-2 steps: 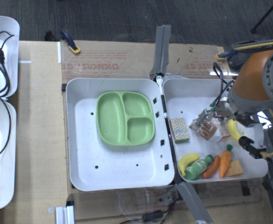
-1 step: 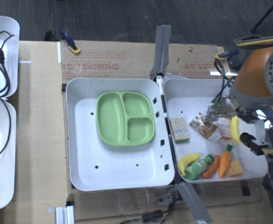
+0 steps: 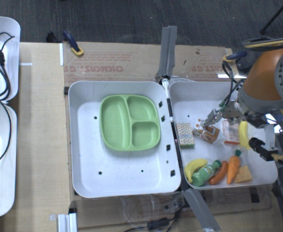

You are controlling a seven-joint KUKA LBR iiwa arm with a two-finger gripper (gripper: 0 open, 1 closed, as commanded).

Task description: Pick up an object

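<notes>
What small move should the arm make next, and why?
Probably a short descent straight down. The gripper hovers in the right bin, right above the brown packet, with nothing visibly between its tips, so the pick is not yet made.

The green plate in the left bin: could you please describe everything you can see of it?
The green plate is pale green, looks like smooth plastic, and is a rounded rectangle split into three compartments: one long one on its left, two smaller ones on its right. It lies flat and face up, slightly rotated, in the upper middle of the left bin. Its compartments hold nothing, and only the bin floor touches it.
</notes>
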